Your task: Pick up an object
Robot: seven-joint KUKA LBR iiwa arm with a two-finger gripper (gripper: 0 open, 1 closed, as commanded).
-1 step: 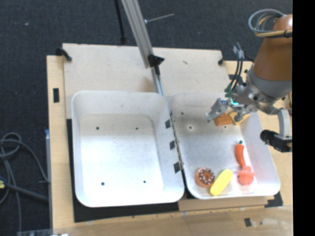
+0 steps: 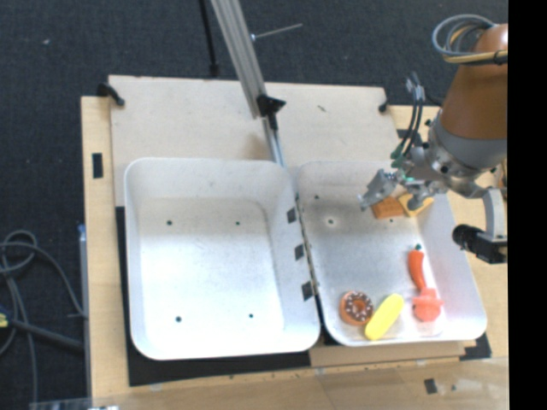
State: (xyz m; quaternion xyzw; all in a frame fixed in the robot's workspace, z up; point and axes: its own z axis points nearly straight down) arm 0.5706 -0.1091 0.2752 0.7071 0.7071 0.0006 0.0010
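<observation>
1. The gripper (image 2: pixel 395 193) hangs over the far part of the right bin (image 2: pixel 342 254), its fingers closed around a small tan block (image 2: pixel 391 207) that sits between them.
2. The block looks light, stiff and flat-sided, so a pinch across opposite faces should suit it; its smooth sides could slip.
3. Nearer the front wall lie an orange carrot-like toy (image 2: pixel 420 282), a yellow piece (image 2: pixel 384 315) and a brown doughnut (image 2: pixel 355 307).
4. The left bin (image 2: pixel 205 254) stands beside it.
</observation>
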